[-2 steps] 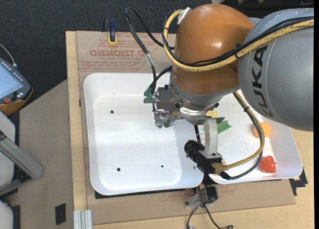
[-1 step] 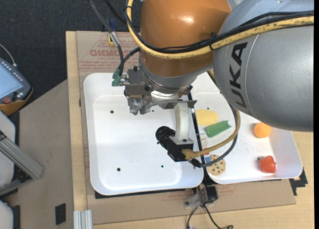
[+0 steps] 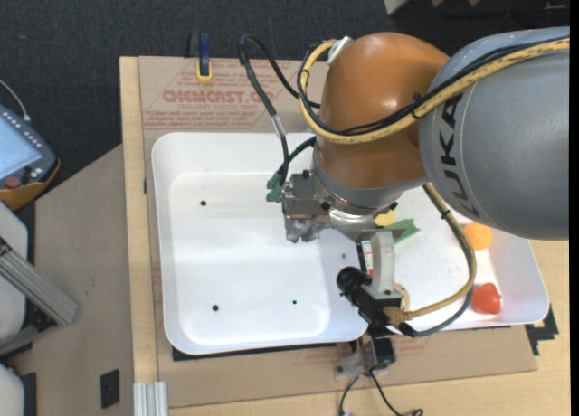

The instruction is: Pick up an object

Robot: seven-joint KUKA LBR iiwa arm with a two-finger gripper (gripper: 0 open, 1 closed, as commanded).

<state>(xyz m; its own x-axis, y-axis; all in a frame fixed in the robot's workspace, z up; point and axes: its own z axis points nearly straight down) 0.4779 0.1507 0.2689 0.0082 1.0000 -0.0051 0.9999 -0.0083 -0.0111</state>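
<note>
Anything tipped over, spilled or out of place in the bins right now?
Nothing stands out. The left bin sits flat with a few dark specks on its floor. In the right bin, a red piece, an orange one and a green one lie loose beside the arm.

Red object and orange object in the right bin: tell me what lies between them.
In the camera view, nothing: only bare white bin floor separates the orange object from the red object below it. They sit apart, not touching.
</note>
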